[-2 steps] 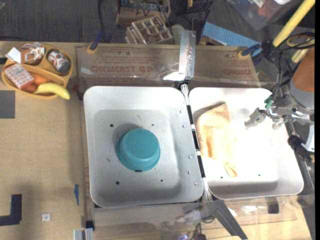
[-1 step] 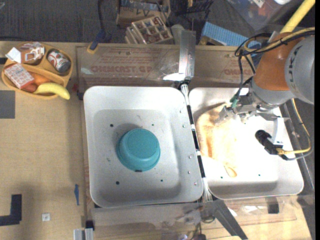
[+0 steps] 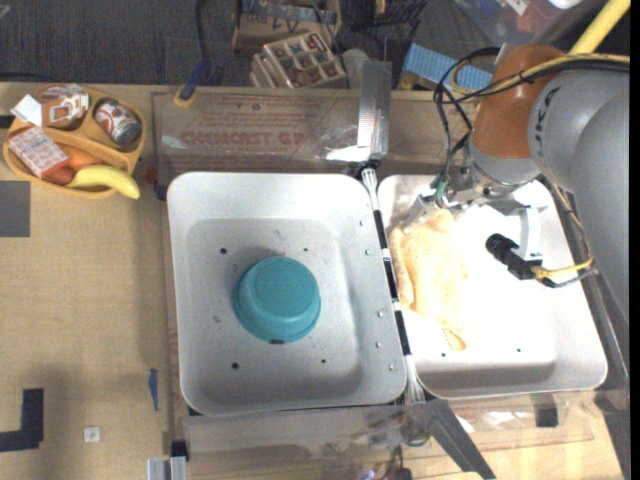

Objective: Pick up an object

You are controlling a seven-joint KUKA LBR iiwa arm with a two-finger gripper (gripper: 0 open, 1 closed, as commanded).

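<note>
A teal bowl (image 3: 278,299) lies upside down in the middle of the left bin (image 3: 200,208). A pale orange cloth (image 3: 430,268) lies crumpled along the left side of the right bin (image 3: 560,358). My gripper (image 3: 443,196) is low over the far left corner of the right bin, right at the cloth's upper edge. The grey arm with its orange band (image 3: 512,98) comes down onto it from the upper right and hides much of it.
A black cable fitting (image 3: 508,252) hangs off the wrist over the right bin. Beyond the bins lie a clear plastic sheet (image 3: 270,138) and a metal strip (image 3: 373,118). A yellow tray of toy food (image 3: 70,143) sits at the far left.
</note>
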